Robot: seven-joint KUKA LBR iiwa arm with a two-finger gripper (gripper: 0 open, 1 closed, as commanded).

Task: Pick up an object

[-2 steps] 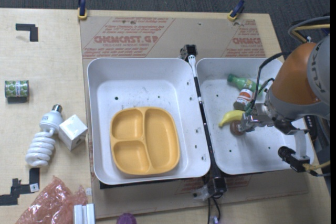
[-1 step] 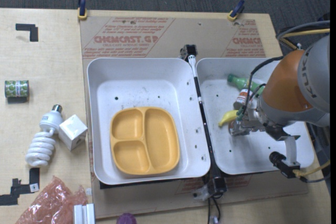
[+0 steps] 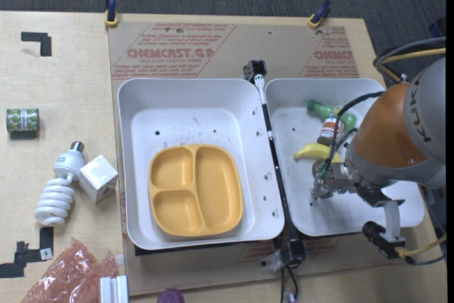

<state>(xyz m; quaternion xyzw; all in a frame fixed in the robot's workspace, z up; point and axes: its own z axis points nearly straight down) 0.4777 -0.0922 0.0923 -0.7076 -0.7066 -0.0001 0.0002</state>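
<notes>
Worktop [image 3: 71, 67] — pale wood, with a brown printed sheet [image 3: 177, 46] clamped at the upper edge and two shallow white bins side by side on it.

Left bin [image 3: 135, 117], centre of the frame: holds one yellow divided tray [image 3: 195, 189], three compartments, lying flat toward the bin's lower half.

Right bin [image 3: 284, 117], right of centre: holds a yellow banana [image 3: 312, 150] near the middle, a small bottle with a red-and-white label [image 3: 328, 131] just above it and touching or nearly touching it, and a green item [image 3: 320, 108] in the upper part of the bin, just above the bottle. Its shape is too small to tell.

Arm [image 3: 397, 138] — grey with an orange band, enters from the right edge and covers the right part of the right bin. Claw [image 3: 325, 186] sits low in the right bin, just below the banana. Whether it is wide or narrow cannot be told; nothing is seen held in it.

Outside the bins, left of the frame: a green can [image 3: 22, 120] on its side, a white spiral light bulb [image 3: 58, 188], a white cube [image 3: 98, 178] just beside the bulb, and a reddish mesh bag [image 3: 67, 273] at the lower left corner.
</notes>
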